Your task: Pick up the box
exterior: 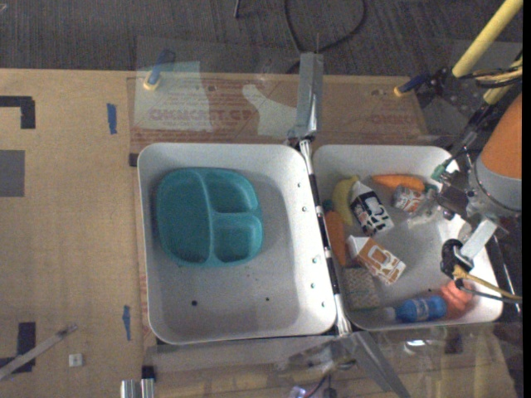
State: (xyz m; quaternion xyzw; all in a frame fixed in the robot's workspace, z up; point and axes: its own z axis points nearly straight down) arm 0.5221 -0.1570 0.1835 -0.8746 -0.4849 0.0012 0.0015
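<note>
Grey-and-orange robot arm (504, 152) cut off at R edge of frame. Yellow curved item (343, 194), centre-R, partly hidden under black-and-white carton (371, 211). Print on orange-and-white cardboard box (378, 260), just below, too small to read.

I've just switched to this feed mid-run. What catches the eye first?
The big teal plate, alone in the left bin, stands out first. Next comes the cluttered right bin, where the orange-and-white box lies near the middle among a banana, a carrot and a blue bottle. The arm, with its orange band, reaches in over that bin's right edge.
</note>
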